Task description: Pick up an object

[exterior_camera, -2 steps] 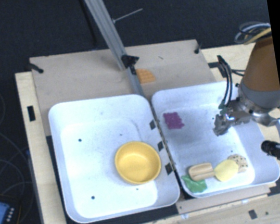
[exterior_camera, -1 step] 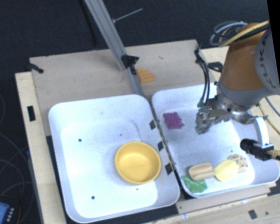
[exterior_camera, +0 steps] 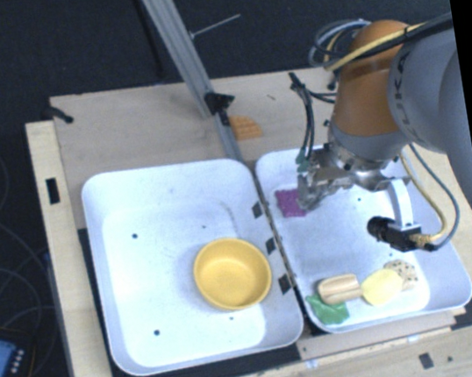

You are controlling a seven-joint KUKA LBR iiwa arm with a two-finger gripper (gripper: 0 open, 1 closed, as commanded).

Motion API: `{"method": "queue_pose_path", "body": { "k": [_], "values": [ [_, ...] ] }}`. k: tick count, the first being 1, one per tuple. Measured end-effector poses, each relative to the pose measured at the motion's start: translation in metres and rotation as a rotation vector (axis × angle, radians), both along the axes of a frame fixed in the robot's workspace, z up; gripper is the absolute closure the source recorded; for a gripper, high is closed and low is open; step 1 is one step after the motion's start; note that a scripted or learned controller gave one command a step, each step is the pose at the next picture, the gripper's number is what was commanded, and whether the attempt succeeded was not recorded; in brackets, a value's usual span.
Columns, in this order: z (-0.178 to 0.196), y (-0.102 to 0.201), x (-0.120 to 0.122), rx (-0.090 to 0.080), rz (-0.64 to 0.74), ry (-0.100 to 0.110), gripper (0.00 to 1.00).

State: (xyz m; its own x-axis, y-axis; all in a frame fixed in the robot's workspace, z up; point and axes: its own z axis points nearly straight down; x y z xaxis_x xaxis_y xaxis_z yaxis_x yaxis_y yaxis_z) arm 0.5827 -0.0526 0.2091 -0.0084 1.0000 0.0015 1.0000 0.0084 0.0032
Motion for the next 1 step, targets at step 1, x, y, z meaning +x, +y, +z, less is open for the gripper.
{"method": "queue_pose_path", "body": {
  "k": [1],
  "values": [
    [0.0036,0.0386,0.0206,0.000,-0.001,0.001,1.00]
  ]
}}
